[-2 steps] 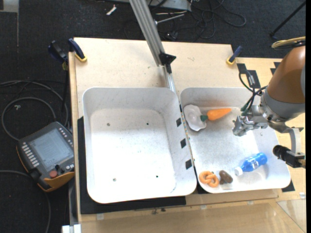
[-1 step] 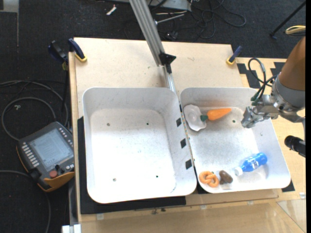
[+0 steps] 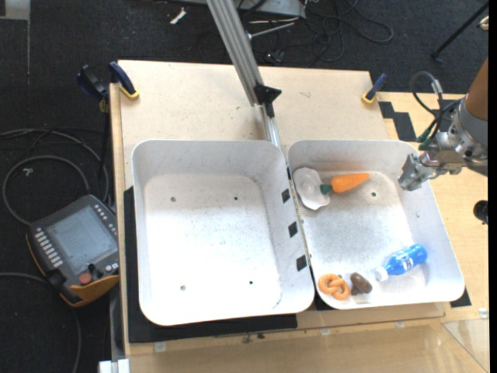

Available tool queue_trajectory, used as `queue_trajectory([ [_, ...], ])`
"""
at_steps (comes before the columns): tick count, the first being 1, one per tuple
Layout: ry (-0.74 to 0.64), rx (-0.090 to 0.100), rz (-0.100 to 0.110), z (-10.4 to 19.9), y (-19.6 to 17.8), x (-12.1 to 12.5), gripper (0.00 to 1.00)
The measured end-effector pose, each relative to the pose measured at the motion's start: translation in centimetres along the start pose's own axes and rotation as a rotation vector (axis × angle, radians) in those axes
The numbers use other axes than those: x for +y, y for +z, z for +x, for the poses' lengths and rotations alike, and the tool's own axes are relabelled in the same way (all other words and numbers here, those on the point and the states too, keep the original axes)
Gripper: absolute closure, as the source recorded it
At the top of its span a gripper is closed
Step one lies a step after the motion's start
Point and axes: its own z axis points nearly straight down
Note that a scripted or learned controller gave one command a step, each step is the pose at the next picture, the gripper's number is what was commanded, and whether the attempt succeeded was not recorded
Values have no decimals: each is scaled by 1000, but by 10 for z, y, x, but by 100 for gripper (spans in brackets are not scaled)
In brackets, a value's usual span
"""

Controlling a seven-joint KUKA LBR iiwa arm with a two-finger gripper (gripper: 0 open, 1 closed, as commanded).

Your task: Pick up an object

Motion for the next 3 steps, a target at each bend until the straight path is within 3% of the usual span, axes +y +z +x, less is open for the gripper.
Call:
queue_trajectory([
  [1,-5,4,7,54,5,4,100],
  [3,-6,5,9,163,16,-23,100],
])
